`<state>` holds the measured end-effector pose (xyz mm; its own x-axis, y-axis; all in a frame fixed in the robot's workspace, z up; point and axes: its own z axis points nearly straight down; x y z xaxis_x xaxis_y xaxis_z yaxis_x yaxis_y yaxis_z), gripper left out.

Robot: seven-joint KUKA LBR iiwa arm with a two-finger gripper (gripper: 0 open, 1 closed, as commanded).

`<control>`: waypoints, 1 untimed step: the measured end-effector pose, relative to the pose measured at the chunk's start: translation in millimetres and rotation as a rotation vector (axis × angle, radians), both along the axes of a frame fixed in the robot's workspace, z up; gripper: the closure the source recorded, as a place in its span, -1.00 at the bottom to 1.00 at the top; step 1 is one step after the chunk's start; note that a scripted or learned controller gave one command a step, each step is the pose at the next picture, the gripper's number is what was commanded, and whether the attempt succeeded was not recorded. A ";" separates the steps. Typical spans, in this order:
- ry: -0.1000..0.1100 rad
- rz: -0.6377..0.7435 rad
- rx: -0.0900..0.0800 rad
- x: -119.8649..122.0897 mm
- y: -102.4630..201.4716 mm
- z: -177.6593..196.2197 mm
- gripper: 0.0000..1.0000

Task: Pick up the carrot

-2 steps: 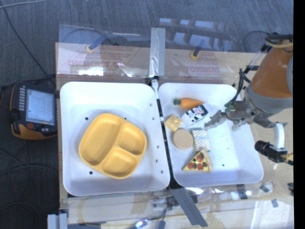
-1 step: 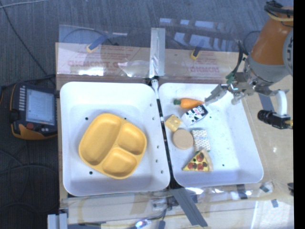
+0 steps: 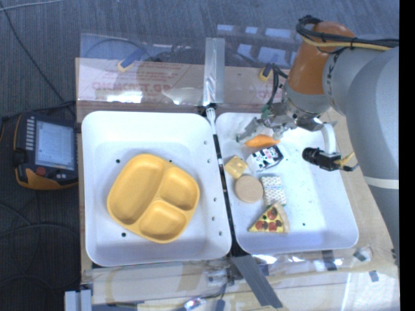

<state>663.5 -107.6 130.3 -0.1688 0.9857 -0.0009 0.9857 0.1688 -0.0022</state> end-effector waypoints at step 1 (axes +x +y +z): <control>-0.009 0.160 -0.007 7.9 -29.8 -35.8 -1.00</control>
